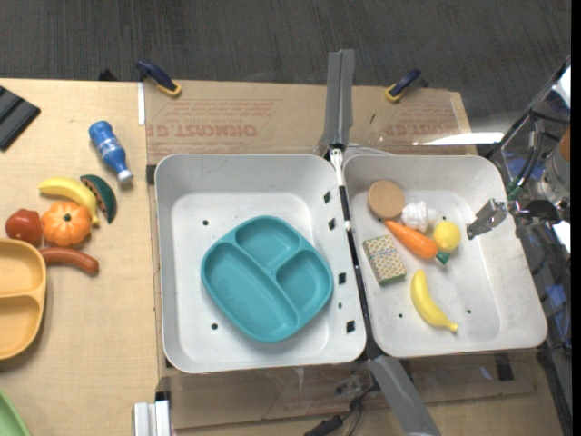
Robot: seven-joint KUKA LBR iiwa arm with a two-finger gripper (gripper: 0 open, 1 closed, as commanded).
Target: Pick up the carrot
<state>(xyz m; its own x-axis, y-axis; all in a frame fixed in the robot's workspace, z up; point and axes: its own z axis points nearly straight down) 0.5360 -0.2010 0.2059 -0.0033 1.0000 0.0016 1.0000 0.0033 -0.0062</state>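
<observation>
Camera view: carrot (411, 239) lying in right bin (508, 325), tilted, green end toward lemon (446, 235), touching it; white lump (417, 214) and tan disc (386, 199) just above, patterned block (384, 259) beside lower left, banana (430, 302) below. Gripper (487, 219) over same bin, right of lemon, apart from carrot, nothing between fingers; whether spread or closed cannot be told. Left bin (172, 271) holding teal divided plate (266, 279). On bench left: blue bottle (110, 152), second banana (67, 192), small pumpkin (65, 224), sausage (70, 260), yellow tray (20, 300).
</observation>
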